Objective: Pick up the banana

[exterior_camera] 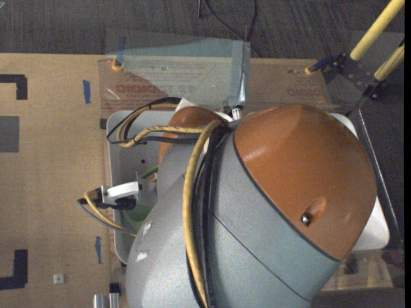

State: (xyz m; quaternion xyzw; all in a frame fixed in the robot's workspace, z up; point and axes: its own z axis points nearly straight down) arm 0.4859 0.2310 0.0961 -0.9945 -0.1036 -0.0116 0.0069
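Observation:
My grey arm [257, 236] with its orange band [302, 172] rises close under the camera and covers most of both bins. It leans over the left white bin [113, 165], whose far and left rims show. Yellow and black cables [154, 132] run along the arm, and a small white bracket [121, 191] with a black plug sticks out on its left side above the bin. The arm's body hides whatever lies beneath it in the bin.
A bit of something green [137, 214] peeks out in the left bin beside the arm. The tan bench top [51, 172] with blue tape marks lies to the left. A clear plastic sheet [186, 69] stands behind the bin. Yellow poles [379, 24] cross at the top right.

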